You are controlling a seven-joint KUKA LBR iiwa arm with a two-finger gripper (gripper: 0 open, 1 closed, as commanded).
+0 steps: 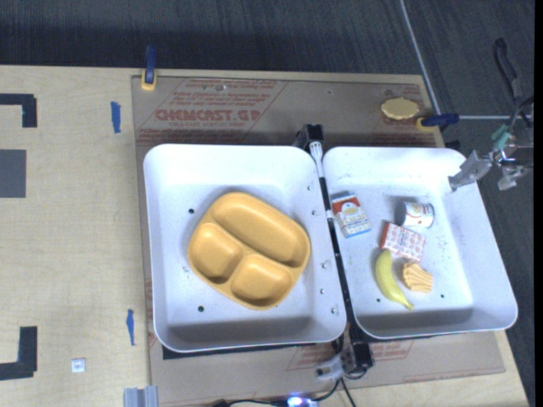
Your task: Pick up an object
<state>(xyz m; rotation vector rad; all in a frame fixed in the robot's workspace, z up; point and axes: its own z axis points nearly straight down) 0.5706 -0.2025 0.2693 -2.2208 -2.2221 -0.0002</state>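
The right bin (475, 308) holds several small items. A little red and white carton (349, 214) lies near its left wall. A short white can (417, 214) lies on its side further right. Below the can is a red and white checked packet (402, 241). A yellow banana (389, 279) lies below that, with a crinkled orange snack piece (417, 276) touching its right side. In the left bin (165, 312) a yellow three-compartment plate (247, 248) sits at a slant.
A black clamp strip (327, 227) runs between the two bins. A grey metal fixture (469, 170) with cables stands at the right bin's far right corner. A tan disc (400, 108) lies on the cardboard sheet behind the bins.
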